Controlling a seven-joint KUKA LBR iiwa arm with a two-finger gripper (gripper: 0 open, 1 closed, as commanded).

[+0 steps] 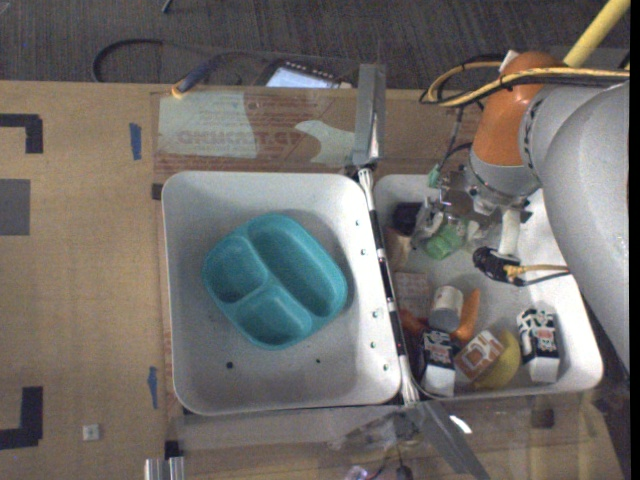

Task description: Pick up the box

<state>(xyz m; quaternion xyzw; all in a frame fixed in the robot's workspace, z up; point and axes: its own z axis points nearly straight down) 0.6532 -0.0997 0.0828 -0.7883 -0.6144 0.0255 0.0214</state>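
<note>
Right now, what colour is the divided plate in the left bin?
Teal, plain, no pattern, on the divided plate; the overhead camera view shows it.

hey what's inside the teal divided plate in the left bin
Nothing visible: the teal divided plate lies alone in the left bin, its three compartments bare. The bin floor beneath it is covered.

Arm reaches in from the right; gripper (447,226) low over the far part of the right bin (572,368). A pale green item (443,241) sits directly under the gripper; whether it is gripped cannot be told. Nearer than the gripper, along the bin's near side: carton (437,356), orange-and-white box (480,353), yellow fruit (506,361), second carton (540,340). A carrot (468,311) lies between these and the gripper. Left of the gripper, across the divider, the left bin (190,218) holds a teal divided plate (275,280).
</note>
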